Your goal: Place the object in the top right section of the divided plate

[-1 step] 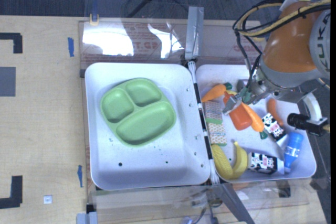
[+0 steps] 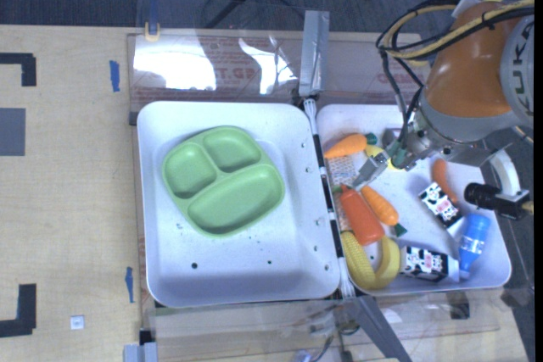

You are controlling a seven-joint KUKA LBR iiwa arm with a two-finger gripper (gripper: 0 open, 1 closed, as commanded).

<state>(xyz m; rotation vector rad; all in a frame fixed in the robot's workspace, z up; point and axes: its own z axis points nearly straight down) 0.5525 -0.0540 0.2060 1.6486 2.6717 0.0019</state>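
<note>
A green divided plate (image 2: 222, 180) lies in the left white bin (image 2: 170, 271), tilted, with two small sections at its upper side and one large section below. Nothing lies in its top right section (image 2: 232, 146). My gripper (image 2: 371, 169) hangs low over the upper left part of the right bin (image 2: 495, 271), pointing down and left. It is just below an orange carrot (image 2: 346, 146) and above a second carrot (image 2: 380, 205) and an orange bottle (image 2: 361, 219). I see no object lifted from the pile.
The right bin also holds a corn cob (image 2: 355, 258), a banana (image 2: 389, 261), two cow-patterned cartons (image 2: 424, 262) (image 2: 439, 203), a blue bottle (image 2: 473, 240) and a sausage (image 2: 440, 175). A raised divider (image 2: 327, 191) separates the bins.
</note>
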